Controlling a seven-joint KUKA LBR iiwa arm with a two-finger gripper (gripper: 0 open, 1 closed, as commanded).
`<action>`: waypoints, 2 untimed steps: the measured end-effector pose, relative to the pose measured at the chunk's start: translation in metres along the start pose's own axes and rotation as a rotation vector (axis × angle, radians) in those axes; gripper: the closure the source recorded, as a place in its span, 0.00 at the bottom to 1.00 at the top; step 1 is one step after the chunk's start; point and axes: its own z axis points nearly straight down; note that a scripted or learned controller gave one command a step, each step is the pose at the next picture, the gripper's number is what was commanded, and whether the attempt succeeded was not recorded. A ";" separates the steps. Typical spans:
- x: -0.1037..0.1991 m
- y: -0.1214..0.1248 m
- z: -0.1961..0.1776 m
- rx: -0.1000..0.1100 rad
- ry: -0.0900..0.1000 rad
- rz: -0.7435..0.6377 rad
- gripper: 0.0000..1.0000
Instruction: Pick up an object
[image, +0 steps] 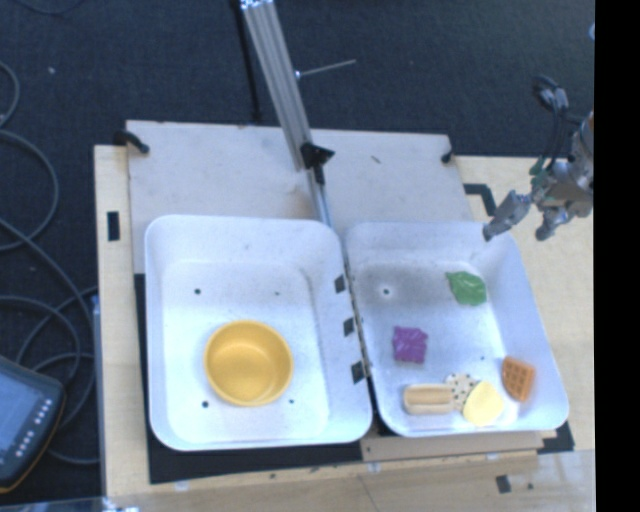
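Observation:
My gripper (523, 222) hangs at the far right, above the back right corner of the right bin (430, 240). Its two fingers stand spread apart with nothing between them, so it is open. In the right bin lie a green object (466, 288), a purple object (409, 344), an orange waffle-like piece (517, 378), a yellow piece (484, 404), a tan hot-dog-shaped piece (429, 399) and a small spotted piece (459, 386). A yellow bowl (248, 362) sits in the left bin (180, 250).
A slanted metal pole (285, 85) rises from behind the bins, ending at a black clamp (316, 157) near the divide. Cables and a tablet (25, 420) lie on the dark floor at the left. The bins rest on a wooden bench (115, 300).

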 end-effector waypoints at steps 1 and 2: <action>0.000 0.000 0.000 0.001 -0.001 0.000 0.00; 0.005 -0.004 0.060 0.006 0.001 0.003 0.00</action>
